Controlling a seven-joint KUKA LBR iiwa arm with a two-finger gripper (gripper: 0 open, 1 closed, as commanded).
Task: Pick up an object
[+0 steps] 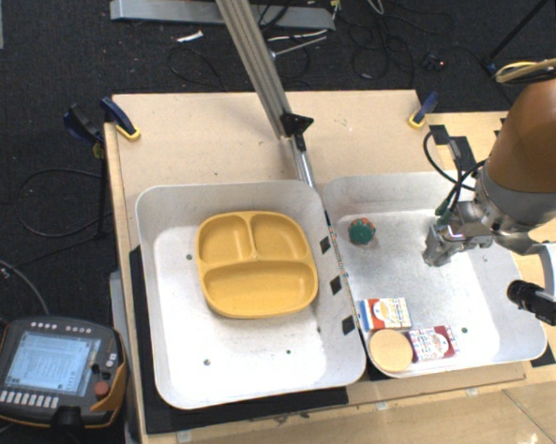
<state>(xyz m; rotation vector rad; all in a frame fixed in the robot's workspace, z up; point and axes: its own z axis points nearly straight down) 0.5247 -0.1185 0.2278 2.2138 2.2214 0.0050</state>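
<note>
Camera view: the gripper [437, 251] hangs over the right bin [511, 343], toward its far right part; whether it is apart or together cannot be told. A green ball [361, 230] lies far left in this bin, near the divider. A small carton [384, 312], a tan disc [391, 348] and a red packet [430, 342] crowd the near edge. Bare floor spreads between. The left bin [174, 363] holds a yellow divided plate [257, 264].

Even, bright overhead light falls across the pale wooden counter [208, 146], leaving only soft, short shadows. The two shallow white plastic bins [174, 363] look slightly washed out. Focus is fair, grainy; the dark floor stays dim.
</note>
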